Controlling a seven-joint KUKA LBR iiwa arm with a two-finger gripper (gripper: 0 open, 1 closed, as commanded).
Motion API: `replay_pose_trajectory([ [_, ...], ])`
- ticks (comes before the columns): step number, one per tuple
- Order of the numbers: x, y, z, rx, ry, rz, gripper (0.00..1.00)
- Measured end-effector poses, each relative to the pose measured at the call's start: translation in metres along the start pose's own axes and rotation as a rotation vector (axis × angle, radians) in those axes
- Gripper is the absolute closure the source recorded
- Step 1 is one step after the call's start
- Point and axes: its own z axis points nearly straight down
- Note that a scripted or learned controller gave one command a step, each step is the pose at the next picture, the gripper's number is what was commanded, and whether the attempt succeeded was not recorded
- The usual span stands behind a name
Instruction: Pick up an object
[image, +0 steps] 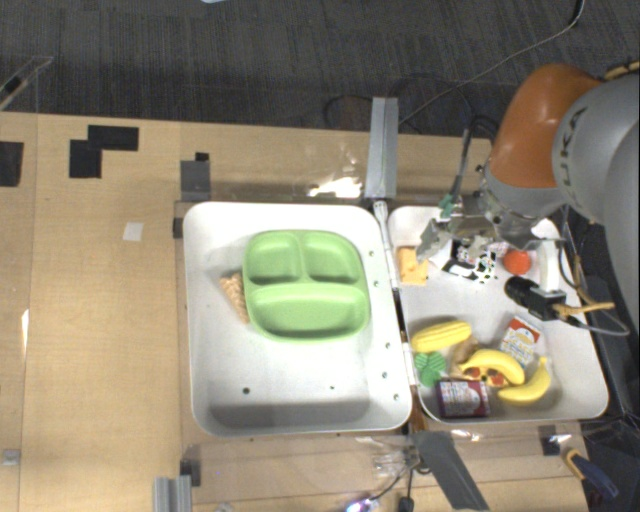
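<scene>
My gripper (436, 236) hangs over the far left part of the right bin (590, 385). Just below and left of it lies an orange block (411, 267) against the bin's left wall. Nearer the front lie a yellow corn cob (441, 335), a banana (510, 372), a dark red can (462, 398) and a green piece (428, 368). A small red-and-white carton (520, 341) sits right of the corn. A red-orange ball (516, 262) rests to the right of the gripper. I see nothing held.
The left bin (290, 395) holds a green divided tray (304, 283) with a tan, crumbly item (233, 292) at its left edge. A metal divider post (380, 150) stands between the bins at the back. The arm's orange band (530, 120) looms over the right bin's far side.
</scene>
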Motion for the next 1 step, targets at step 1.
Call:
replay_pose_trajectory([
  [1, -0.0406, -0.0554, 0.0904, -0.003, 0.000, -0.056, 0.00],
])
